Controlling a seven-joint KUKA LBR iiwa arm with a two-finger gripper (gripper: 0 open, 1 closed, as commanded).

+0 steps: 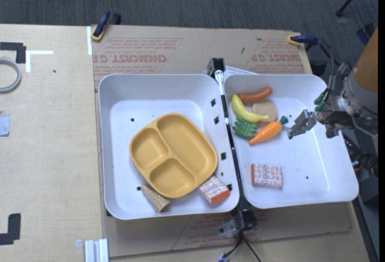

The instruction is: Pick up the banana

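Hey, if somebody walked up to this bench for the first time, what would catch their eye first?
Probably the big yellow divided plate in the left bin, lying a bit askew. Next, the bright cluster at the top left of the right bin: the banana beside a carrot, a sausage and something green. The gripper hangs just right of that cluster, apart from the banana.

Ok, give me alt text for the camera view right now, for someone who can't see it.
The gripper hovers over the right bin, just right of a pile holding the banana, a carrot, a sausage and a green vegetable. A small red box lies nearer the front. The left bin holds a yellow divided plate.
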